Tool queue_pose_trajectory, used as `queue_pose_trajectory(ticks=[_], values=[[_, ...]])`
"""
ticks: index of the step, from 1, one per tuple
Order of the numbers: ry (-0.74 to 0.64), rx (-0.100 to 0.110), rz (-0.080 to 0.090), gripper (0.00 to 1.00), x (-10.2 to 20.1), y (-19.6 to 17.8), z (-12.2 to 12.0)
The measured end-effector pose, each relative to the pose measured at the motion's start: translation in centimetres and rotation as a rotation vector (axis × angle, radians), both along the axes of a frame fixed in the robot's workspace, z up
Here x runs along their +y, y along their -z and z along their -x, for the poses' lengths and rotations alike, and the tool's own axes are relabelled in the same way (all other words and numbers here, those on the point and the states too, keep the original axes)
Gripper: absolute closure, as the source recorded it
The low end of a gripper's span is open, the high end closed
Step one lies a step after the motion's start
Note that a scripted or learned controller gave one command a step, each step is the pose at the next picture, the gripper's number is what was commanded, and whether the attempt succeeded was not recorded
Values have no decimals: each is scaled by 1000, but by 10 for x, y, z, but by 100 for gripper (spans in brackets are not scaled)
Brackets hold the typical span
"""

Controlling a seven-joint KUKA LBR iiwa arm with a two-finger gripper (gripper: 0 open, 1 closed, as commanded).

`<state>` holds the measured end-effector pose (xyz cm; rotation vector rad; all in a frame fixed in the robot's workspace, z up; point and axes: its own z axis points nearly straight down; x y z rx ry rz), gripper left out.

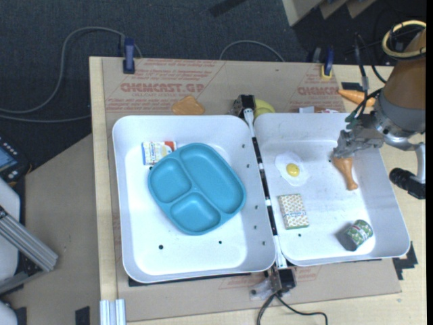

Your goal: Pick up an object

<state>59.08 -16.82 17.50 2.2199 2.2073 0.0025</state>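
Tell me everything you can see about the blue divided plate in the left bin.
The blue plastic-looking divided plate has a rounded shape and three compartments, none holding anything. It lies flat, turned at a slant, near the middle of the shallow white left bin. Its upper left edge meets a small white carton with red print.

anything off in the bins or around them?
An orange toast-like piece and a yellow round object lie outside the bins, on the board behind the two white bins' far rims. A small printed carton is partly under the blue divided plate.
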Motion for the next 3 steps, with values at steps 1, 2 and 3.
queue_pose_trajectory(ticks=[1, 2, 3], values=[[-6, 8, -6, 0, 6, 6, 1], [-2, 17, -7, 0, -35, 96, 2], [-5, 7, -5, 100, -33, 79, -2]])
